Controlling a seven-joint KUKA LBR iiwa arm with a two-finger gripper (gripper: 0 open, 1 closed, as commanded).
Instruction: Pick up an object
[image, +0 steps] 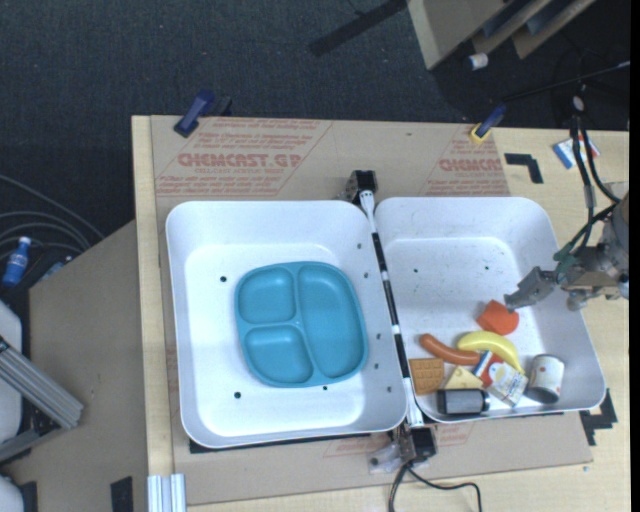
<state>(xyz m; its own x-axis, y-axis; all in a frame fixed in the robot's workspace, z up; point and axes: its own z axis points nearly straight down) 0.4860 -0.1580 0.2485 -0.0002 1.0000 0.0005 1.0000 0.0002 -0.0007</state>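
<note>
you can see the gripper (530, 289) at the right side of the right bin (450, 225), just above and to the right of the orange piece (498, 319). whether its fingers are spread or pressed together you cannot tell; they are small and partly lost against the bin wall. nothing shows between them.

take the orange piece as your landmark. the banana (492, 346) lies just below it, touching or nearly so. the sausage (447, 349) lies to the lower left of it, beside the banana. the cracker (427, 375) sits further to the lower left, near the divider between the bins. the cheese wedge (462, 380) rests below the banana, and the dark flat object (462, 402) lies below that, against the near wall. the small packet (505, 381) is straight below the orange piece, and the white cylinder (546, 374) is to the lower right of it.

far to the left of the orange piece, the blue divided plate (300, 322) lies flat in the left bin (200, 240).
</note>
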